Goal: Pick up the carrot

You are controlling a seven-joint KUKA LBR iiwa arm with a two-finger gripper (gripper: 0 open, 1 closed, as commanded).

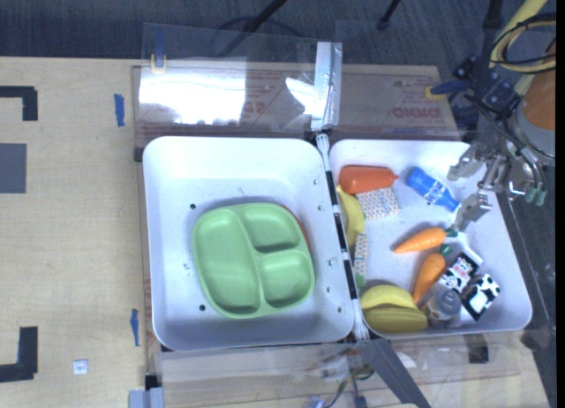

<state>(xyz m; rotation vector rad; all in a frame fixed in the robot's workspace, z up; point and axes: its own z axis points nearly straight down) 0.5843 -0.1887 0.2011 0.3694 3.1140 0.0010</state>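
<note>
Two orange carrots lie in the right bin (516,309). One carrot (421,239) lies nearly level with its green tip to the right. The other carrot (429,275) slants below it. My gripper (469,189) hangs over the bin's right side, just up and right of the upper carrot. Its fingers (473,209) are spread open and hold nothing; the lower one ends close to that carrot's green tip.
The right bin also holds an orange-red block (366,177), a blue packet (431,187), a banana (351,215), a yellow fruit (393,307), a small can (444,303) and a black-and-white box (477,290). A green divided plate (254,259) sits in the left bin (168,168).
</note>
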